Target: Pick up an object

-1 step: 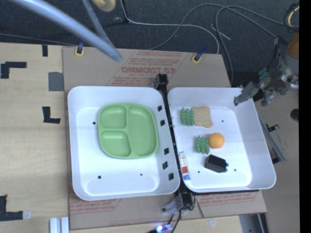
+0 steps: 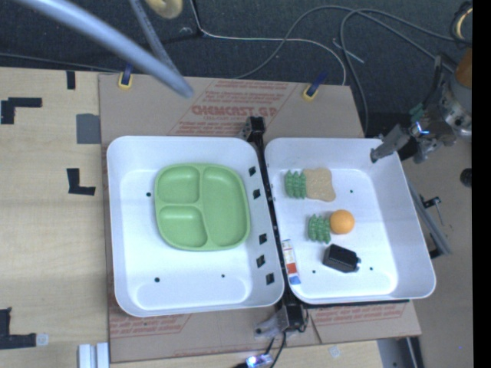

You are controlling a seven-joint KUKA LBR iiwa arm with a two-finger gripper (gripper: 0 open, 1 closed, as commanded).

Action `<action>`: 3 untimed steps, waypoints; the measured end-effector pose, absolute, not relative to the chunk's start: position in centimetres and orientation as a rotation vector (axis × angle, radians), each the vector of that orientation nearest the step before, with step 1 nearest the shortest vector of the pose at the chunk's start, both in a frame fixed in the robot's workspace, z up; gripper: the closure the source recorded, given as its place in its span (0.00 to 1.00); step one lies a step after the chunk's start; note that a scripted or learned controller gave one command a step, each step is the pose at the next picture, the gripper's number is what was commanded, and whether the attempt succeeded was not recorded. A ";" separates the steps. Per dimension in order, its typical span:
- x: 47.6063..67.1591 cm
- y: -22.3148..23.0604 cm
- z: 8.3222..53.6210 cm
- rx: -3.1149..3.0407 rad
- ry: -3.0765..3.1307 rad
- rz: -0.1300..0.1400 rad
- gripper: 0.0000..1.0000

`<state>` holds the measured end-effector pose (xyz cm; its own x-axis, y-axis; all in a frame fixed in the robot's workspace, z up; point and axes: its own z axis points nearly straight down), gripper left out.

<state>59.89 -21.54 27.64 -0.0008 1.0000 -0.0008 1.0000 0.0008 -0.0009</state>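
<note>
The right bin (image 2: 383, 205) holds several small objects: a tan bread-like slice (image 2: 321, 184) with a green ridged piece (image 2: 295, 184) at its left, an orange ball (image 2: 342, 221) touching a second green ridged piece (image 2: 318, 228), and a black block (image 2: 341, 258) near the front. My gripper (image 2: 390, 148) hangs over the bin's far right rim, apart from all of these objects and well above the slice and ball. Nothing shows in its grasp.
In the left bin (image 2: 126, 205) lies a green divided plate (image 2: 203, 207). A small red, white and blue packet (image 2: 289, 261) rests against the right bin's left wall. Cables run across the dark floor behind the bench. A grey pole (image 2: 92, 29) crosses the upper left.
</note>
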 end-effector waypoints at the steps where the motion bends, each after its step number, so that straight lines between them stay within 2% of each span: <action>1: 59.2 -20.7 22.3 -2.218 -2.219 0.006 0.00; 2: 58.8 -19.9 16.1 -2.216 -2.219 0.006 0.00; 3: 59.4 -20.4 11.3 -2.217 -2.221 0.006 0.00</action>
